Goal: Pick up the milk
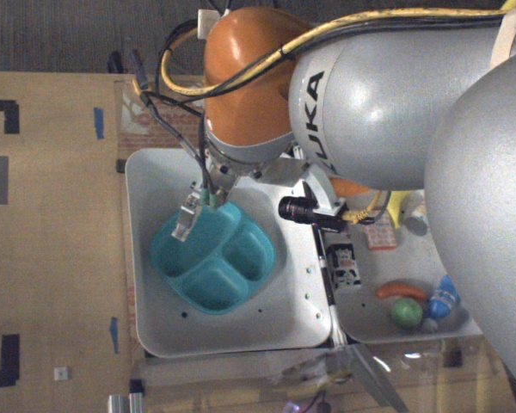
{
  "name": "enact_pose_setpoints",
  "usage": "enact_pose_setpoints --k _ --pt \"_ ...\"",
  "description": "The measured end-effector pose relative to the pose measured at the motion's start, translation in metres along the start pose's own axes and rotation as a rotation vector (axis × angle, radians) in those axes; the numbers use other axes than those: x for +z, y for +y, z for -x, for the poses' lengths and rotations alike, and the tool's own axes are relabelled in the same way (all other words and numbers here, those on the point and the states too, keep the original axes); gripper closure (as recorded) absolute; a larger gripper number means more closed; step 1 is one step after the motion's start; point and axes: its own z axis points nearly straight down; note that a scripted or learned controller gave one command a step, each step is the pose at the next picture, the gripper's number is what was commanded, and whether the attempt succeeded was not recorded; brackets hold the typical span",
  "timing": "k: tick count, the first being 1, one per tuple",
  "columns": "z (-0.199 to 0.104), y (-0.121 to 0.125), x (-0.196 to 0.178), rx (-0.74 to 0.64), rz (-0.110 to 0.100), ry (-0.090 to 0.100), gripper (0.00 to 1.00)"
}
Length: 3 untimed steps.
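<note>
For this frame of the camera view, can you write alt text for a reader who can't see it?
A grey KUKA arm with an orange band reaches in, its gripper over the rim of a teal divided tray in the left white bin. The right white bin holds a green ball, an orange carrot-like item and a blue bottle.

A small white carton with red printing (380, 233), apparently the milk, is being shown lying flat on the floor of the white bin on the view's right (370, 317), close to that bin's left wall. Its lettering is being blurred beyond reading.
</note>
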Motion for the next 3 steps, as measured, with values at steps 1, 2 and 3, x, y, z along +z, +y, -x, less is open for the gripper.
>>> enact_pose_setpoints --k 1,2,3 --pt "0.031 0.021 0.092 -0.146 0.001 0.0 0.0" --pt "-0.046 -0.086 -0.015 -0.246 0.001 -0.001 0.0" --pt "-0.076 -0.047 0.113 -0.378 0.011 -0.007 0.0"
